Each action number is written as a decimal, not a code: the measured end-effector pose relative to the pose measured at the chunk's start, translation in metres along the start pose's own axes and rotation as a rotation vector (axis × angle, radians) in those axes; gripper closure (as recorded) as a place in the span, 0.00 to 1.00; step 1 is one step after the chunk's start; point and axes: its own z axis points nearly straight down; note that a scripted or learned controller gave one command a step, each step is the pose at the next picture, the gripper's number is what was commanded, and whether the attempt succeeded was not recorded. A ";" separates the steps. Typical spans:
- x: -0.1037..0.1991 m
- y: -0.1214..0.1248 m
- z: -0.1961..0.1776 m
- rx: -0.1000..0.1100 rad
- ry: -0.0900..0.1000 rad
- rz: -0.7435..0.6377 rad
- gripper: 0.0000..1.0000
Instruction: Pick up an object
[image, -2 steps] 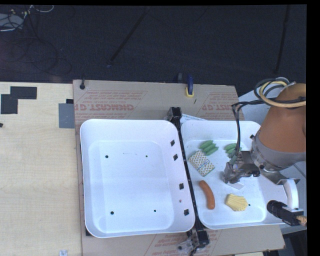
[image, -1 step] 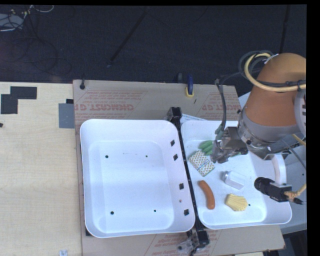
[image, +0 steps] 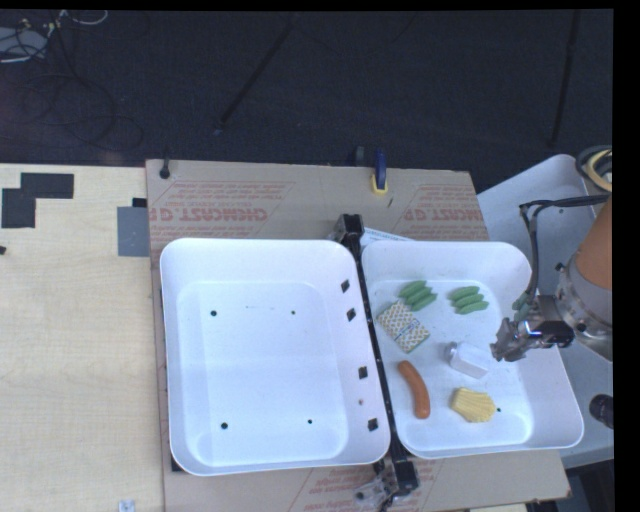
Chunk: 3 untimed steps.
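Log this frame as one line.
gripper low over right bin | nearest: clear item | no grasp seen | also there: sausage, corn

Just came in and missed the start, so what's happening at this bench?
A robot arm reaches into the right bin from the right. Its gripper hovers low beside a small clear object and holds nothing that can be seen. Also in that bin lie two green pods, a checkered block, a sausage and a yellow corn piece.
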 end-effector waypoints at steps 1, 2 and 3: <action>0.099 0.079 0.001 -0.007 0.005 -0.023 1.00; 0.070 0.019 -0.022 -0.002 0.003 -0.009 1.00; 0.136 0.032 -0.048 -0.006 0.005 -0.019 1.00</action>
